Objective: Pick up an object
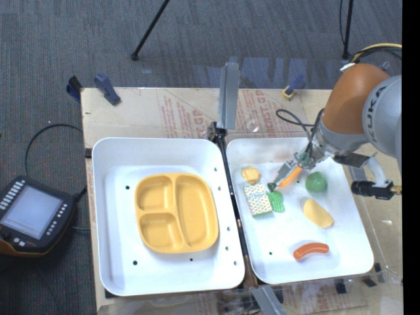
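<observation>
Nearest the lens lies a red sausage (310, 250) at six o'clock in the right bin (354, 241). Better to descend squarely over the carrot (290, 176), near bin centre, clear of the checkered packet (258, 199). Arm (354, 107) slants in from two o'clock; gripper (272, 188) grasp: cannot tell

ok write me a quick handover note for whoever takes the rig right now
Pincer: low in the right bin, tips by the green piece and checkered packet; grip state cannot be told.
Also in the right bin: small yellow piece, green ball, yellow wedge, sausage.
Left bin: yellow tray.
Done: nothing seen lifted.
Left: grasp one object and raise it.
</observation>
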You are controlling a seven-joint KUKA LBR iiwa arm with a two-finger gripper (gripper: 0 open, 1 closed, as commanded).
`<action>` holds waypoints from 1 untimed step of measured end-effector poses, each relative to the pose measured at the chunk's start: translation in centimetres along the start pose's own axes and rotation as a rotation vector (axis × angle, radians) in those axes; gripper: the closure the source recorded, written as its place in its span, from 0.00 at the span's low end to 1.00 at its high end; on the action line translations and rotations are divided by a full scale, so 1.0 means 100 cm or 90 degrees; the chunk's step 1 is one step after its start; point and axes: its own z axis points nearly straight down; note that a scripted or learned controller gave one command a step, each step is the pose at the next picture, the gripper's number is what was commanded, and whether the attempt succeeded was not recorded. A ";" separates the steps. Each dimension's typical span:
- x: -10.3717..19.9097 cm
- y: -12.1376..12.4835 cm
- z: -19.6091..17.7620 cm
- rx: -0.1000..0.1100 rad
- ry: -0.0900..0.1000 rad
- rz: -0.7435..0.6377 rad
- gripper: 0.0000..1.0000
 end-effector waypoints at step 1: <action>-0.001 0.002 -0.072 -0.001 -0.001 0.041 0.00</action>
